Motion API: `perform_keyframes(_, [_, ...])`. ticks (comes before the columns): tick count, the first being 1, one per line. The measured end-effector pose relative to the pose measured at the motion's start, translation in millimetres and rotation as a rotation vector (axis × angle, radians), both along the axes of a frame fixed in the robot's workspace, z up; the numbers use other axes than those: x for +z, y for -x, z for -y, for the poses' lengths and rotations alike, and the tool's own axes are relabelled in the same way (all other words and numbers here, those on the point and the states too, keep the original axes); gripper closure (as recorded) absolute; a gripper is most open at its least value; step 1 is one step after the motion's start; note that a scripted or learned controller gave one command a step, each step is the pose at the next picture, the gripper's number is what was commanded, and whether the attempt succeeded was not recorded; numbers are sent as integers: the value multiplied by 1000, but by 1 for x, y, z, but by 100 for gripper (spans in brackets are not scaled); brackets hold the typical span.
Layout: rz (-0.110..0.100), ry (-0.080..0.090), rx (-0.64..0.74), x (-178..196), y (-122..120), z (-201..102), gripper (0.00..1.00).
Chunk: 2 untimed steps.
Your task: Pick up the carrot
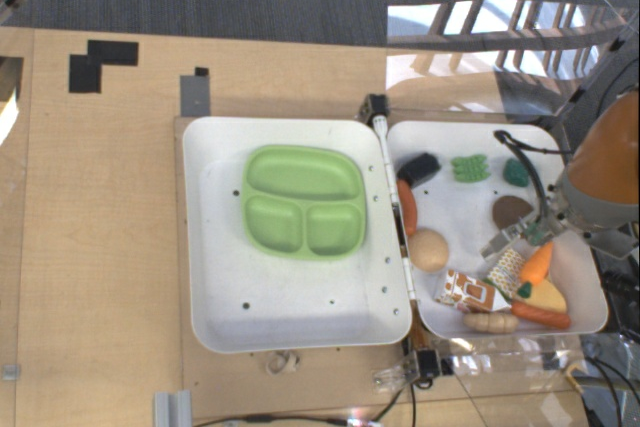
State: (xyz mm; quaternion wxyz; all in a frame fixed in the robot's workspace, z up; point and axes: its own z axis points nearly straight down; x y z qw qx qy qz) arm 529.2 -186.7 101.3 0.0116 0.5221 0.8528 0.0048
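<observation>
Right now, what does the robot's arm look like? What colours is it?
The arm is grey and rounded, with a big orange band above the wrist. A black cable loops along it. At its tip sits a small silvery metal gripper with a bit of green on it.

Two bins point(200, 315), one tray point(303, 200) — perhaps two carrots point(537, 263)

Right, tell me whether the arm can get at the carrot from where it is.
Probably yes. The gripper hangs right beside the carrot in the right bin, with nothing lying over it, though the cheese wedge crowds its lower end.
</observation>
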Motion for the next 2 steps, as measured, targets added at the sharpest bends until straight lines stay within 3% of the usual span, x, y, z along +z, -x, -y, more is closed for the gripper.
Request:
perform_keyframes(1, [-10,4,245,-12,31,17,0])
perform_keyframes(2, [1,6,248,1,26,16,100])
